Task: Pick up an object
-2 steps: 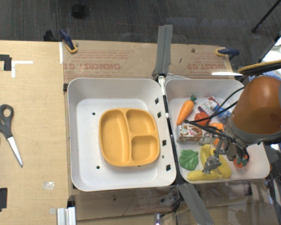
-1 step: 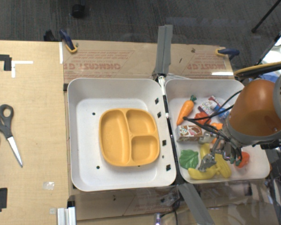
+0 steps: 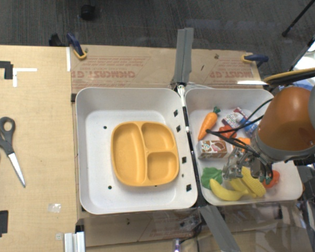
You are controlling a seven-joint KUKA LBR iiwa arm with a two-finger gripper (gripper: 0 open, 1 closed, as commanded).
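Note:
The right bin (image 3: 228, 96) holds a pile of toy food: an orange carrot (image 3: 208, 124), a small brown and white carton (image 3: 212, 149), a green piece (image 3: 210, 174), yellow bananas (image 3: 236, 189) and a red and white wrapper (image 3: 233, 117). My gripper (image 3: 234, 170) reaches down into this bin from the right, just above the bananas and beside the carton. Its metal fingers sit among the items, and I cannot make out anything clearly held between them. The orange wrist band (image 3: 287, 121) covers the bin's right side.
The left bin (image 3: 89, 156) holds a yellow divided plate (image 3: 145, 153). Scissors (image 3: 9, 145) lie on the wooden bench at far left. Cardboard lies behind the bins with blue clamps (image 3: 76, 45) on it. A grey bar (image 3: 183, 56) stands between the bins at the back.

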